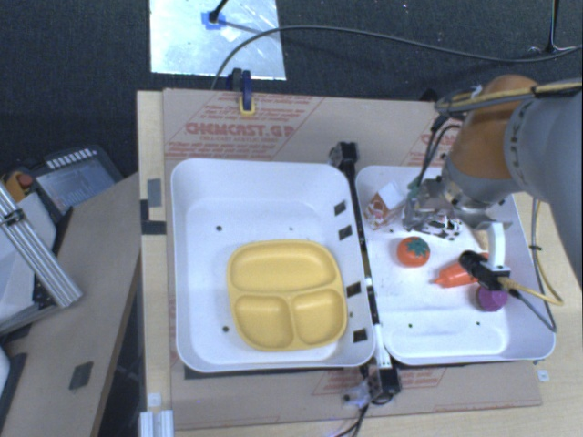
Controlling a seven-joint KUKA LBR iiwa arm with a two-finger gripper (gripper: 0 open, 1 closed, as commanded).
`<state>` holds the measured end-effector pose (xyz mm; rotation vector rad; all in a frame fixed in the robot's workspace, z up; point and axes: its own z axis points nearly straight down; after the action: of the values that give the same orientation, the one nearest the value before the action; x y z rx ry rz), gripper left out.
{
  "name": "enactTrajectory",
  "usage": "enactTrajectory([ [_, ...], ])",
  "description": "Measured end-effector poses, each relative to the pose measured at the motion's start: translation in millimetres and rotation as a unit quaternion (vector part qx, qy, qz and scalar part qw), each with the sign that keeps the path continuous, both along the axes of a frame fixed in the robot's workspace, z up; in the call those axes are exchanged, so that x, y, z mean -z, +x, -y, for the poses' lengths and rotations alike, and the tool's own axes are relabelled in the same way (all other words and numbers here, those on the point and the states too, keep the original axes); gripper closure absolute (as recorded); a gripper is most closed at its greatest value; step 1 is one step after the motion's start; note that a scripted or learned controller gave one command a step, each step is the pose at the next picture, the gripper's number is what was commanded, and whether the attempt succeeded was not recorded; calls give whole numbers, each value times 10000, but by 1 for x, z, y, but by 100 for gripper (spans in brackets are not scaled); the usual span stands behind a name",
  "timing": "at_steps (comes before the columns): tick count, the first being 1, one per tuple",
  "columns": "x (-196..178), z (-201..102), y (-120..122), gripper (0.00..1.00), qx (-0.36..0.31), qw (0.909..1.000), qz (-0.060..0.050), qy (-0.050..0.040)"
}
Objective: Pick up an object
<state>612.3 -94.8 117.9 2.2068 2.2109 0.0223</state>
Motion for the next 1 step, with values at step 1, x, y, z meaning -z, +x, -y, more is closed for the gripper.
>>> enactTrajectory([
  [1,-50,-6,-6,100,-12,10000,-88,9],
])
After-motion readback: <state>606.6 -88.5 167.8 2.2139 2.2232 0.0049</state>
